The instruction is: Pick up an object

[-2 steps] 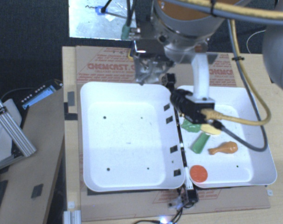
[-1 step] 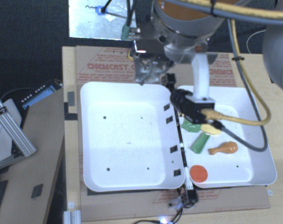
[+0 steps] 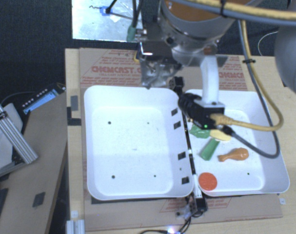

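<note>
Gripper (image 3: 156, 79) above the far right corner of the left bin (image 3: 133, 145), open or closed cannot be told, orange disc (image 3: 207, 181) at the right bin's (image 3: 247, 178) near left corner, green block (image 3: 209, 149) and orange drumstick (image 3: 234, 154) mid-bin, red CHEMCAST print on the cardboard (image 3: 113, 68) beneath.

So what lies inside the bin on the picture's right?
A green block, a yellow piece, an orange drumstick-shaped toy and an orange disc lie in that bin. The arm covers its far part, so anything there is hidden.
</note>
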You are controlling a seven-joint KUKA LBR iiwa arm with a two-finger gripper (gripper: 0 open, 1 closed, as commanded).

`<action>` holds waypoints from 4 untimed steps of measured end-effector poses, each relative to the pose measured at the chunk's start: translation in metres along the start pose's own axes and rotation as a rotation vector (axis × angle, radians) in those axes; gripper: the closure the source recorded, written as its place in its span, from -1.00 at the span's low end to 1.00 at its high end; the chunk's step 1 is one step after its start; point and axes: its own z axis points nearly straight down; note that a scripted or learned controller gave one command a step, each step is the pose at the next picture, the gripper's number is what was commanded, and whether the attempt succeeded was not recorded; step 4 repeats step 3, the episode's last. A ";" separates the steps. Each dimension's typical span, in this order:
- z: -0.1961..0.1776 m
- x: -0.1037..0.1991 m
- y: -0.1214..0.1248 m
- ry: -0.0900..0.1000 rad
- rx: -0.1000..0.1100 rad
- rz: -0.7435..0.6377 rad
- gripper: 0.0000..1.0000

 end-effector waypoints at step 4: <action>0.000 0.000 0.000 0.000 0.000 0.000 1.00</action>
